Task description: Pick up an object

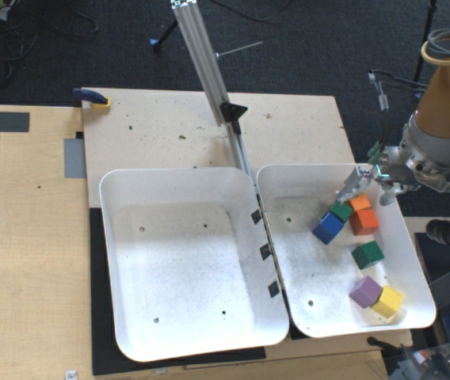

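Six small blocks sit in the right bin (415,323). One is blue (329,227), and it lies nearest the wall between the two bins. Two are green: a small green block (341,211) touches the top of the blue one, and a second green block (367,254) sits alone a little lower down. Two look orange: a light orange block (360,203) and a darker orange-red block (364,221) just below it, and both are packed close beside the small green one. One purple block (365,291) and one yellow block (388,302) touch each other near the bin's bottom corner.

The gripper (360,182) hangs just above the tight bunch of blue, green and orange blocks. It points down and to the left, close to the light orange block. Whether it is spread apart or closed cannot be told, and no block can be seen in its grip. The arm (435,133) comes in from the right, with its orange band above the grey wrist.

The left bin (114,212) sits right beside the first one, so there are two white bins in all. Three little black clips (265,251) run along the wall where the bins meet. Both bins rest on the pale wooden counter (154,129). One silver metal bar (205,62) leans up from behind the bins.
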`<act>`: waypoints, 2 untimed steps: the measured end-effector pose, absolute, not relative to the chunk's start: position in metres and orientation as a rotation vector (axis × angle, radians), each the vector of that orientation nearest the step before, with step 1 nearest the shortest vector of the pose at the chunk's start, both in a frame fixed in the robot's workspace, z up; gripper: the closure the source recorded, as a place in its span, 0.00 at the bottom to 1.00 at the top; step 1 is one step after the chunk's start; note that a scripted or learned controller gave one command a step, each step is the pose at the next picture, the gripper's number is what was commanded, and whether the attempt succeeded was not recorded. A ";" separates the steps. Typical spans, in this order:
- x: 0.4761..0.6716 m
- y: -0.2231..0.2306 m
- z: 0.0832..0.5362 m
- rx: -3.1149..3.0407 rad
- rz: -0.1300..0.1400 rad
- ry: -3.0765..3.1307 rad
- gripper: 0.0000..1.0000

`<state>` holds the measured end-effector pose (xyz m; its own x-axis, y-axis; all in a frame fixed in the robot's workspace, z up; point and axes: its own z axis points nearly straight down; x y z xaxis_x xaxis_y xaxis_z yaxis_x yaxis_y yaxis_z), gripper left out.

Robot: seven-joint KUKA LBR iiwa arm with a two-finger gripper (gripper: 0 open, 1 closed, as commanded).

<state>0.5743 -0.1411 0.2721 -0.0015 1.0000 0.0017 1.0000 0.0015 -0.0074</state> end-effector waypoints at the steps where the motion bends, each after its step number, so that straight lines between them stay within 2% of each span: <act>1: 0.575 -0.142 0.274 -2.220 0.002 -2.219 0.00; 2: 0.571 -0.141 0.230 -2.217 0.007 -2.217 0.00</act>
